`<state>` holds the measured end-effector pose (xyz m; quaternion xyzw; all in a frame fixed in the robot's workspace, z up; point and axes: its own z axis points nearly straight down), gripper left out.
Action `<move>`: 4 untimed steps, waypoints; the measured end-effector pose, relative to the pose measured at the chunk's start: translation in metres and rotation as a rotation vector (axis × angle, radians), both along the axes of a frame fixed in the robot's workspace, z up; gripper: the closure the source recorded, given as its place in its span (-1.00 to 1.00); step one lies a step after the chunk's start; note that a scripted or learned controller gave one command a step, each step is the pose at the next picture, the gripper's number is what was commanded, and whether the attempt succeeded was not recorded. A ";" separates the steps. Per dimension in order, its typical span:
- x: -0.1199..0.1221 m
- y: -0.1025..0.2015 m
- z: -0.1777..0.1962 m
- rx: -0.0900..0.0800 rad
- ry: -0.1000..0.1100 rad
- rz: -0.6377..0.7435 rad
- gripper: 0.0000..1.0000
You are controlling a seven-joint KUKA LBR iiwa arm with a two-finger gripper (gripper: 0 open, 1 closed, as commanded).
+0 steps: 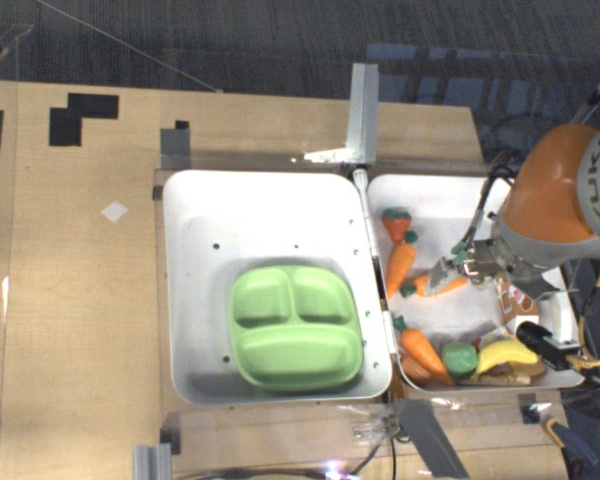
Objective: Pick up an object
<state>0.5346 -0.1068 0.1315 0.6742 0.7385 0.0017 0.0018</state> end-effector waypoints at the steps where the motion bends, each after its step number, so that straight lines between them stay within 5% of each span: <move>1: -0.038 0.017 -0.037 -0.001 -0.005 0.003 -1.00; 2: 0.013 -0.020 -0.040 -0.001 -0.015 0.014 -1.00; 3: 0.016 -0.018 -0.027 0.003 -0.020 0.017 1.00; 4: 0.038 0.037 0.054 0.001 0.000 -0.073 1.00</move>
